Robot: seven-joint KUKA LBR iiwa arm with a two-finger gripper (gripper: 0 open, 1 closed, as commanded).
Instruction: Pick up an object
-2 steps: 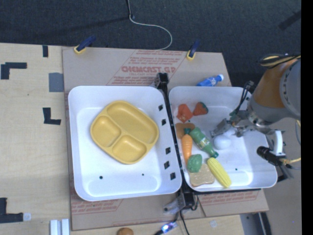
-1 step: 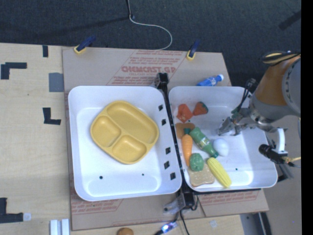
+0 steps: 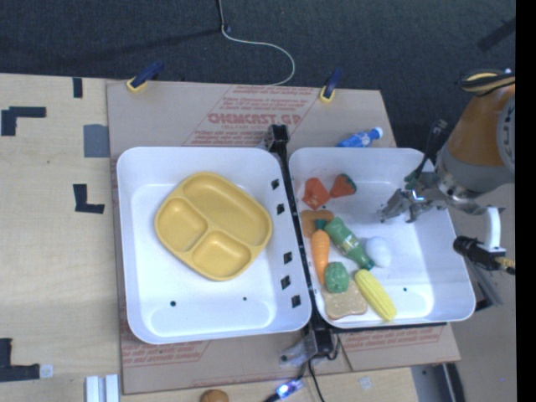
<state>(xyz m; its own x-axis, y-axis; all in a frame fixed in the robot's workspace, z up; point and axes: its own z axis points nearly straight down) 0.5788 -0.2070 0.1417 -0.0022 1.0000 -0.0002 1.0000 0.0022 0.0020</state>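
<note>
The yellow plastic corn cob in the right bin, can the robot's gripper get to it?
Probably yes. The yellow plastic corn cob lies on the outer side of the toy pile, with bare floor of the right white bin between it and the gripper, so nothing blocks the way down.

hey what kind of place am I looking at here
Probably a robotics lab bench for grasping trials: two white bins clamped on cardboard, toy food like the plastic corn, and a robot arm's pincer over the right bin.

Looks like a robotics lab: bench [image 3: 50, 224] marked with black tape [image 3: 84, 198], cardboard sheet [image 3: 243, 111] held by clamps [image 3: 144, 76], two white bins [image 3: 201, 312] of toy food [image 3: 335, 241], loose cable [image 3: 251, 40], robot arm [image 3: 481, 132].
</note>
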